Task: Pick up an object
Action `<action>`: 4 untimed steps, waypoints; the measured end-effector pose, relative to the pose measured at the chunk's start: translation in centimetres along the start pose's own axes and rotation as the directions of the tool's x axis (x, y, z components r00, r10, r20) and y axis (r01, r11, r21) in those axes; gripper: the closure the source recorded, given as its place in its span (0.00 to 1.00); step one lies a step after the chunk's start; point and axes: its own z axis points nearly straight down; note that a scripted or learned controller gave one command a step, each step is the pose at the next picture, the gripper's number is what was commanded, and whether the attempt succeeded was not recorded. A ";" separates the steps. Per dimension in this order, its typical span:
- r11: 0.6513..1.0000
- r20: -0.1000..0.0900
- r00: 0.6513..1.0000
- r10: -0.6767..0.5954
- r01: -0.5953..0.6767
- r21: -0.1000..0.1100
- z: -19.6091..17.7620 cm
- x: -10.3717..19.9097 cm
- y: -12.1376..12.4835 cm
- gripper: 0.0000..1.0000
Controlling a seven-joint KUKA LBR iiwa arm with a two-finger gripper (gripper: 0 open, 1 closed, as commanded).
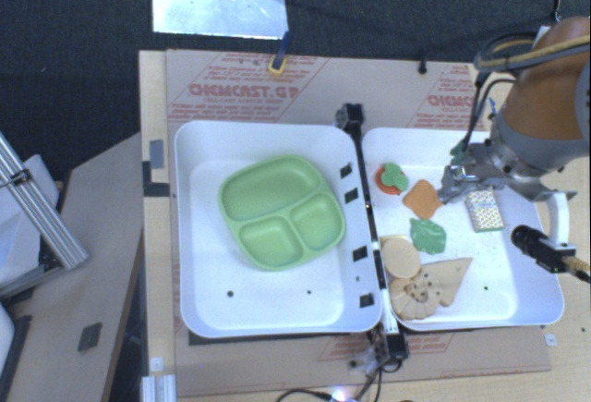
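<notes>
The right bin [531,303] holds several toy food pieces: a red and green piece [391,178], an orange square [422,199], a green leafy piece [428,236], a round tan disc [401,257], a tan cookie-like wedge [434,286] and a small speckled card [484,210]. My gripper [454,184] hangs low over the bin's upper middle, just right of the orange square and left of the speckled card. Nothing shows between its tips.
The left bin [199,298] holds a green divided tray [282,211]. A black divider [365,215] with clips runs between the bins. The arm's orange band [554,86] and grey wrist cover the right bin's far right corner. A black fitting [536,248] sticks out at right.
</notes>
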 end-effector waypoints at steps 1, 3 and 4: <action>1.000 0.000 1.000 0.002 -0.002 0.000 -0.8 4.7 2.3 1.00; 1.000 0.000 1.000 0.002 -0.002 0.000 -0.2 13.9 8.3 1.00; 1.000 -0.001 1.000 0.002 -0.002 0.001 1.5 18.9 11.4 1.00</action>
